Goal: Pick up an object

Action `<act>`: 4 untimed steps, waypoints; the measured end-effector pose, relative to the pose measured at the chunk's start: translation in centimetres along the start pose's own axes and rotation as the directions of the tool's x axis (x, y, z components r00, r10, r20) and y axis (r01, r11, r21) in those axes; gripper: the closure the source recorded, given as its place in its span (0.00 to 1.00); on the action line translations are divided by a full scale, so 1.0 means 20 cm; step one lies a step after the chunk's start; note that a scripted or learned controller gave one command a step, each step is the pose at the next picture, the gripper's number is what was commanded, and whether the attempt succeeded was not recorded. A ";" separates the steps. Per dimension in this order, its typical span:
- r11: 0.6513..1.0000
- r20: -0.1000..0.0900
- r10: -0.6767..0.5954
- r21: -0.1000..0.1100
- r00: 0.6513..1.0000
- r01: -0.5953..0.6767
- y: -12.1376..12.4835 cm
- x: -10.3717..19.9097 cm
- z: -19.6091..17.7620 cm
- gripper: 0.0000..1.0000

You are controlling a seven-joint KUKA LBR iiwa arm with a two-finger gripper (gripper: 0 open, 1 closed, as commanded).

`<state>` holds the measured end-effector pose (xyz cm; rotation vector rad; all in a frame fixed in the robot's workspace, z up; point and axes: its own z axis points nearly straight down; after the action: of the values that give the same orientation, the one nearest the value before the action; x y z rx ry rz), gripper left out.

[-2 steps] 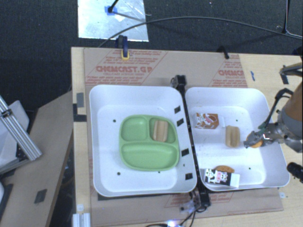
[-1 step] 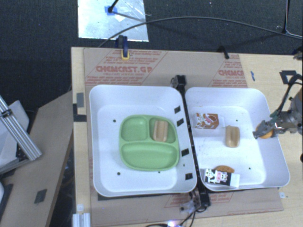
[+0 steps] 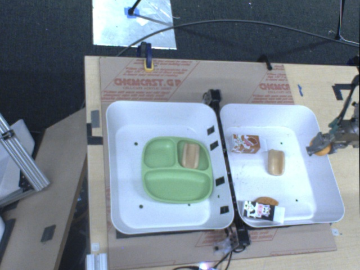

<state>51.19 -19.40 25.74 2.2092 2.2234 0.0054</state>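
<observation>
**A:** From the overhead camera, what do we see?

**B:** Two white bins on the counter [image 3: 185, 75]. In the right bin [image 3: 315, 204] lie a tan bread-like piece [image 3: 275, 162], a small printed packet [image 3: 246, 143] and a black-and-white carton [image 3: 262, 211] at the near rim. The left bin [image 3: 121, 167] holds a green divided plate [image 3: 174, 181].

**A:** And our hand?

**B:** The hand [image 3: 322, 145] sits at the right bin's far-right rim; we cannot tell its state. The bread piece looks light and soft: we'd pinch across its narrow middle.
</observation>
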 end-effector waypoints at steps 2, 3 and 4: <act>1.000 -0.003 -0.003 0.004 1.000 0.003 0.16 0.45 0.04 1.00; 1.000 -0.004 -0.004 0.005 1.000 0.004 0.20 0.70 0.01 1.00; 1.000 -0.004 -0.003 0.007 1.000 0.003 0.23 0.93 0.08 1.00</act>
<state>55.75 -0.70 24.17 2.2115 2.2319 0.0026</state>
